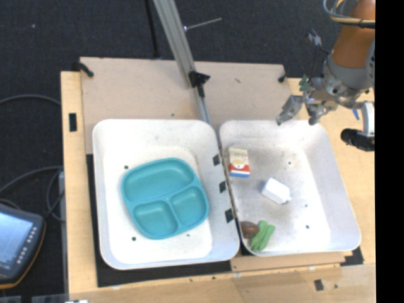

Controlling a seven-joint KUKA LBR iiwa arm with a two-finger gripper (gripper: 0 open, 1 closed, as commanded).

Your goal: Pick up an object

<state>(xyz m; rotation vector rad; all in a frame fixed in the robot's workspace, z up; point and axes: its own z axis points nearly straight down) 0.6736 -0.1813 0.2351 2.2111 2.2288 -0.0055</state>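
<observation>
The end effector (297,113) hangs over the back rim of the right bin (334,188), fingers spread apart and gripping nothing. Down in that bin, a small red-and-white carton (238,162) sits near the left wall, a white block (276,190) lies near the middle, and a green object (263,235) rests beside a brown one (249,228) in the front-left corner. The left bin (104,169) carries a teal divided tray (165,197).

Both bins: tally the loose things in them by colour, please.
Teal: 1, divided plate
White: 1, block
Red, white and blue: 1, small carton
Green: 1, object
Brown: 1, object
Total: 5
</observation>
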